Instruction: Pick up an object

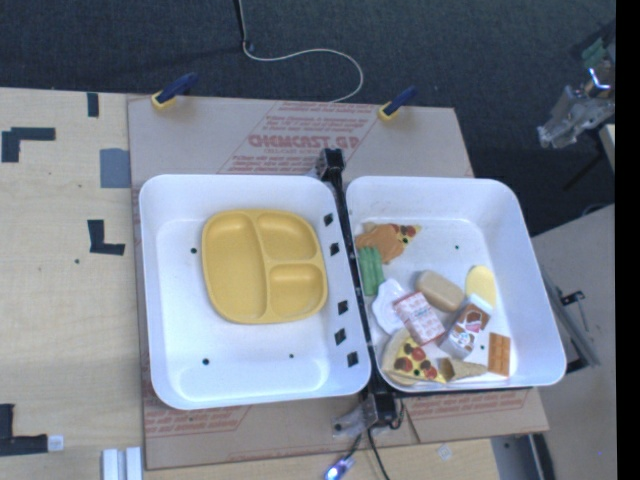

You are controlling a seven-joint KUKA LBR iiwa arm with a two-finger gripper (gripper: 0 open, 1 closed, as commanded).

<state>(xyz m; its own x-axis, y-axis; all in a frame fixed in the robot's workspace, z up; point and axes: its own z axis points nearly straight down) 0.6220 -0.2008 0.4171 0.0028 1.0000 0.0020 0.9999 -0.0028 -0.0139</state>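
The gripper (pixel 578 118) sat at the far right of the camera view, raised off the surface and well clear of both bins; it was small and blurred there, so I could not tell how the jaws stood, and nothing showed between them.

All the loose items lay below and to the left of the jaws, in the right bin (pixel 520 218). Nearest the jaws were a pale yellow lemon-shaped piece (pixel 482 286) and a tan bread roll (pixel 441 291) just beside it. Further from the jaws lay a white packet with red print (pixel 419 315), a small can (pixel 463 334) touching it, and an orange cracker (pixel 499 354) near the bin's front right corner. A pizza slice (pixel 414 358) rested at the front edge, the farthest of the pile from the jaws. Against the divider side lay a green strip (pixel 370 270) and, behind it, a brown pizza-like piece (pixel 386 238).

The left bin (pixel 160 268), farther still from the jaws, held 1 yellow divided plate (pixel 265 266) with 3 compartments, lying flat. Both bins sat on a cardboard sheet (pixel 300 138) pinned by 2 blue and yellow clamps (pixel 174 90) at its rear edge.
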